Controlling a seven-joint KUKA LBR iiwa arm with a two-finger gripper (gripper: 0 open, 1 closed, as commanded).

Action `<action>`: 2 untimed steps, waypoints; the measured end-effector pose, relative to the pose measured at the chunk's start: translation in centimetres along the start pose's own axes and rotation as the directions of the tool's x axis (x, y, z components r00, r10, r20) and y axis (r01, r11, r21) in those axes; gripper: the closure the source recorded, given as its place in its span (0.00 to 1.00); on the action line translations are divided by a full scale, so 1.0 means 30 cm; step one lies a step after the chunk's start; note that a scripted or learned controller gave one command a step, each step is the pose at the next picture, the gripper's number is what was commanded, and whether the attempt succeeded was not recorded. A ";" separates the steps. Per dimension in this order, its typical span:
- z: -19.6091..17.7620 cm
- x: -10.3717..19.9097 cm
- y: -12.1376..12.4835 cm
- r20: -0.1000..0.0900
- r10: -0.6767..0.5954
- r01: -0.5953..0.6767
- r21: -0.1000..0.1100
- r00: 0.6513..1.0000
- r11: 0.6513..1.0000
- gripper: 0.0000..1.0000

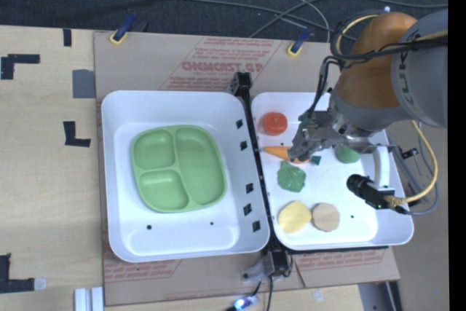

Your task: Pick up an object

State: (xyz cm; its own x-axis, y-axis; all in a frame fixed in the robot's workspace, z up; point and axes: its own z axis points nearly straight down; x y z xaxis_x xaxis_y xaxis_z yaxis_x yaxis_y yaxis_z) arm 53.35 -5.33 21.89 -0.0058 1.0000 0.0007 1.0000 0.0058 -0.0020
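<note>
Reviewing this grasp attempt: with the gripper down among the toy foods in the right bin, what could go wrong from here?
1. The gripper sits at the orange carrot's end, not its middle, so a grasp may slip or tip it.
2. The green leafy piece and red tomato lie close by; closing or lifting could nudge them.
3. The carrot lies near the divider, leaving little room there.

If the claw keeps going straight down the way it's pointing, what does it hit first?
Most likely the orange carrot: the claw hangs right over its thick end in the right bin. The green leafy piece lies just beside that line. Height above the carrot is unclear.
</note>
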 end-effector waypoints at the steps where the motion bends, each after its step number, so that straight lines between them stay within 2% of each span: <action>1: -0.026 0.173 0.058 -0.001 -0.001 0.001 -0.002 1.000 1.000 1.00; 2: 0.012 0.358 0.096 0.000 -0.001 0.001 0.000 1.000 1.000 1.00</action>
